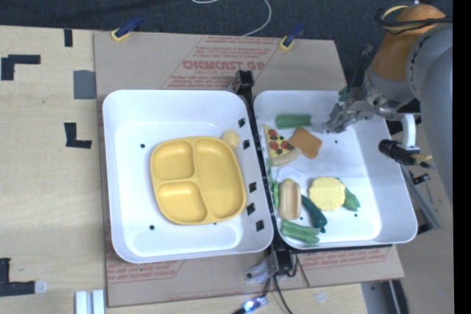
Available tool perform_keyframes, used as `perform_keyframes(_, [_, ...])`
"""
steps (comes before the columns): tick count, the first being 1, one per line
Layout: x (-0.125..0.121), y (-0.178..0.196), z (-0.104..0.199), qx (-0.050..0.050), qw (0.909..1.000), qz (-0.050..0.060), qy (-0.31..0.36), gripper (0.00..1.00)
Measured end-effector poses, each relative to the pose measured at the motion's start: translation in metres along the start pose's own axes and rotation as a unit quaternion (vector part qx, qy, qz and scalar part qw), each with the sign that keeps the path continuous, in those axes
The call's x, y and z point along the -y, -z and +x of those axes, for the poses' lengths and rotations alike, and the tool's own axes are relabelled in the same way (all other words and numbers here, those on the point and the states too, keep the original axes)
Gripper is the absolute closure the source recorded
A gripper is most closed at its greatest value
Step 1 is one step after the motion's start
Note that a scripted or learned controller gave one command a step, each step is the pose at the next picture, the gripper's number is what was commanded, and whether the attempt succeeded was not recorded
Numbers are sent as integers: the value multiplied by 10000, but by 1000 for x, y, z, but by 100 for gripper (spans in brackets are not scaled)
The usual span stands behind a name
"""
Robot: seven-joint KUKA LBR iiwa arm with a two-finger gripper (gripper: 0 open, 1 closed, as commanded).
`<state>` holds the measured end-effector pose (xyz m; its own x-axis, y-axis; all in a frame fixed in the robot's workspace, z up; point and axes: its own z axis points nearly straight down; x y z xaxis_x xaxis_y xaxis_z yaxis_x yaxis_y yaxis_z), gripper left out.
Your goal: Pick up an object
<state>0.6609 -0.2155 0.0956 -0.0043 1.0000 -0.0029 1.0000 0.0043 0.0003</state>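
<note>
The grey arm reaches in from the right, its orange band showing at the far right above the wrist. The wrist angles down and to the left, ending in the claw, which points down at the far right part of the scene.

Red print on cardboard sheet, reversed, not legible

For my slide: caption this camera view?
Gripper hovers over right bin of toy food; yellow plate in left bin.
</note>
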Motion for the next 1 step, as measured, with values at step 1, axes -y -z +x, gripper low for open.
perform_keyframes(1, [-9,59,-4,-6,10000,-24,-14,100])
